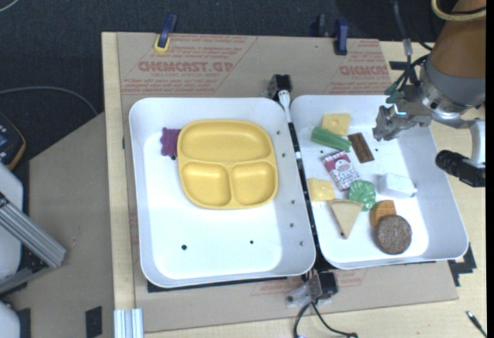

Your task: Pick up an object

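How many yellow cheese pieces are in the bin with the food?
3: a yellow cheese block at the right white bin's far side, a small yellow chunk by its left wall, a pale wedge nearer. Others may be hidden.

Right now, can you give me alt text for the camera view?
The end effector hovers over the far side of the right bin, above a scatter of small toy food items. The left bin holds a yellow divided plate with a purple item beside it.

arm (455,59) reaching in from right, wrist angling down | gripper (384,126) hanging low, fingers pointing down-left
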